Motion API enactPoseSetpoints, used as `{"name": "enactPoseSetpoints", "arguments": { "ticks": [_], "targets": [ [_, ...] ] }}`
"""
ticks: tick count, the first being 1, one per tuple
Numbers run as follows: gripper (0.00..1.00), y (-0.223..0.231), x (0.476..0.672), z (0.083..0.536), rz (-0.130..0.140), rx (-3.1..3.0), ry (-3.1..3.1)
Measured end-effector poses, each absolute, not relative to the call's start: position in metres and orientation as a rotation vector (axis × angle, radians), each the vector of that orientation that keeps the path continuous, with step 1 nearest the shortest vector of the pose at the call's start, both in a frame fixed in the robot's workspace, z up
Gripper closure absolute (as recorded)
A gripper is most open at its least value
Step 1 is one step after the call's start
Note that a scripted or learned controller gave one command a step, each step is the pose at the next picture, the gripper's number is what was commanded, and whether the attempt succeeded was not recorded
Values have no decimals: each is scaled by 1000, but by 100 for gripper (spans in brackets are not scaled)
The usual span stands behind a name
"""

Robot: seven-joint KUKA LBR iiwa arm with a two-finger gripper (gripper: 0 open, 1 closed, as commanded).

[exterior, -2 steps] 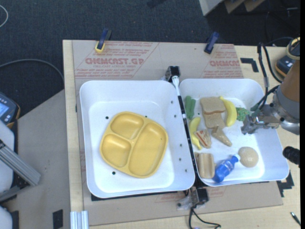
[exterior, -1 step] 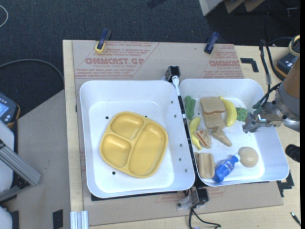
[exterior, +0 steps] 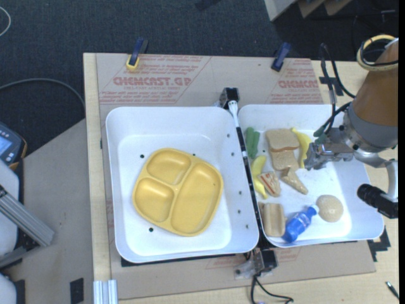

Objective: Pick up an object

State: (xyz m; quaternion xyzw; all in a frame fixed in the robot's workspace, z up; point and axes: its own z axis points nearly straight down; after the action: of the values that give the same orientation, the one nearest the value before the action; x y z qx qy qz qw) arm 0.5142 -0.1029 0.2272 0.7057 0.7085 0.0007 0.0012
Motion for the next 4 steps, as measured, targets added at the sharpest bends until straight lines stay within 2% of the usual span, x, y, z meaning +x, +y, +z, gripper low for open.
{"name": "enactPoseSetpoints", "arguments": {
  "ticks": [1,2,3,4],
  "targets": [
    [100,-52,546,233,5,2212,2227],
    [100,-15,559,234,4,2214,2226],
    [100,-15,560,214,-3,2223,2223],
    [100,-10,564,218,1,2220,2222]
  ]
}}
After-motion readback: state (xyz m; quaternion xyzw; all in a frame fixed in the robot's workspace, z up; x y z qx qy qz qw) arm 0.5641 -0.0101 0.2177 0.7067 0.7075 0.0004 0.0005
